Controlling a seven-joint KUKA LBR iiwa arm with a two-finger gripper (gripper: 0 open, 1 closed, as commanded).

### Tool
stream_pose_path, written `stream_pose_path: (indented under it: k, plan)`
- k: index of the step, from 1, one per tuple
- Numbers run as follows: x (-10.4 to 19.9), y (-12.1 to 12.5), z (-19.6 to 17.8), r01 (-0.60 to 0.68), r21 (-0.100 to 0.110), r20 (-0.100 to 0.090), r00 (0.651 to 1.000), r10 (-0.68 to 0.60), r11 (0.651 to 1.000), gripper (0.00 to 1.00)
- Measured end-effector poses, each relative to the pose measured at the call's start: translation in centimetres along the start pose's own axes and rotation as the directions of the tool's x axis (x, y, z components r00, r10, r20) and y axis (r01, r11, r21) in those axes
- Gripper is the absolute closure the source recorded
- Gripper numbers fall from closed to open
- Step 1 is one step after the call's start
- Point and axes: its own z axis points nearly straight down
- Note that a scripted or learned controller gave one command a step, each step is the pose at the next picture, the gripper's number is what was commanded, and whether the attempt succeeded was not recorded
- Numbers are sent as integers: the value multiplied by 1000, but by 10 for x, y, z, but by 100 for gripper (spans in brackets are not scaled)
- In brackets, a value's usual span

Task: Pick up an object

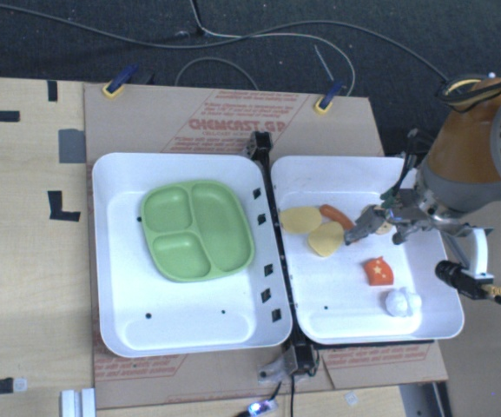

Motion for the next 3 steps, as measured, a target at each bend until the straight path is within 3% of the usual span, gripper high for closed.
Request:
stream_pose_path:
  k: [1,2,3]
  plan:
    - [0,3,-5,4,-10,2,1000,-4,1000,0]
    - [3,-9,50,3,-4,1,1000,-3,1000,0]
    - [0,-5,97,2,-24,11,1000,-2,1000,0]
